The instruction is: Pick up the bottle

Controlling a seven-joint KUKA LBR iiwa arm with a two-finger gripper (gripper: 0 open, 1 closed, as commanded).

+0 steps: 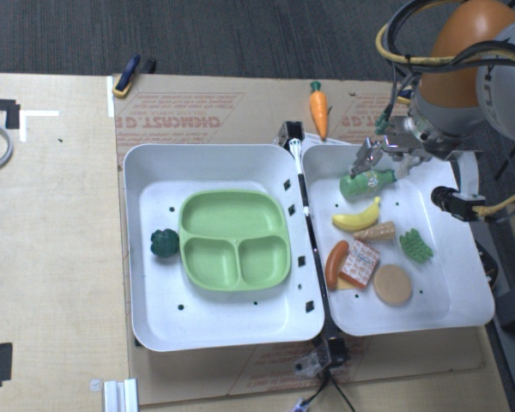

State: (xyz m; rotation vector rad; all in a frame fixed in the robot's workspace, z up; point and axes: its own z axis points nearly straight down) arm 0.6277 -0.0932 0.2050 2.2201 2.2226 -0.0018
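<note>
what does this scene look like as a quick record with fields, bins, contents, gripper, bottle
left bin: green divided tray, dark green broccoli-like piece beside the tray's left edge
right bin: green bottle, banana, red sausage, red-and-white box, round tan disc, green leafy piece, small tan block
outside bins: carrot on the cardboard behind them
gripper: over the far end of the right bin, right above the bottle
bottle state: lying on its side on the bin floor, not lifted
grip: cannot tell
</note>
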